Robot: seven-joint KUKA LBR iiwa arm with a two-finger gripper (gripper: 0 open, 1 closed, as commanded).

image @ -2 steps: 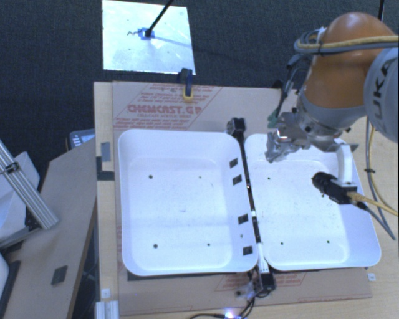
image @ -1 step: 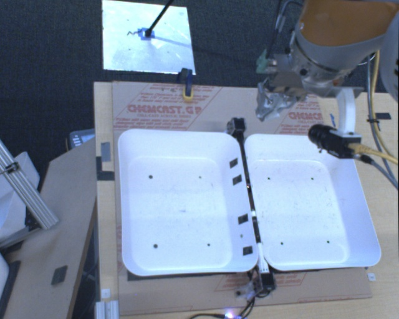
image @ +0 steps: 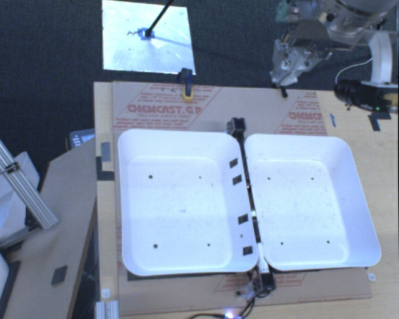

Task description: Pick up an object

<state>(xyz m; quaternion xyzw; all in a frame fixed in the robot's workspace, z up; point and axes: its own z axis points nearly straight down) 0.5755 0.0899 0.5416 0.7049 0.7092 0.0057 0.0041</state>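
My gripper hangs at the top right of the camera view, above the bench's far edge and beyond the back rim of the right bin. It is up off the board and nothing shows beneath it. The left bin and the right bin lie side by side, and their white floors show just small dark dots and faint specks. The grey arm reaches in from the upper right corner.
The bins rest on a brown printed board. Black clips run along the seam between them. A yellow-and-blue clamp stands at the back, with a shiny metal plate behind it. An aluminium rail leans at the left.
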